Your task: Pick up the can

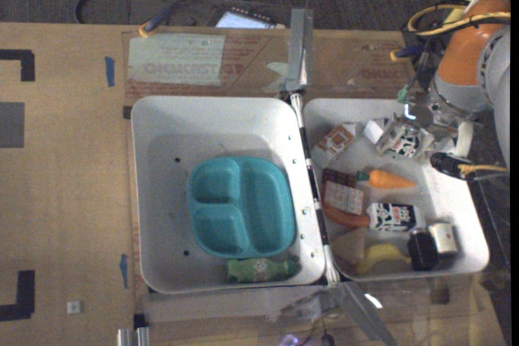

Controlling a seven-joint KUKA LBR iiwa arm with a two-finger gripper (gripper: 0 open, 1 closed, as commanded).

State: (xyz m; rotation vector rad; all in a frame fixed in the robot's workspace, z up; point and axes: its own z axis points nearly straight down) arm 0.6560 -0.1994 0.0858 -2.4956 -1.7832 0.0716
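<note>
fingers: cannot tell, gripper (403,135) low over a patterned carton (405,144) | can (443,237) near the right bin's (472,211) front corner

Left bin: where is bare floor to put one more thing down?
The left bin has bare floor above the teal tray and along its left wall. A green packet fills the bottom edge. The right bin is crowded.

Single fixed camera, high above the bench (65,198), angled down; both bins framed, arm (474,61) entering at 2 o'clock.
</note>
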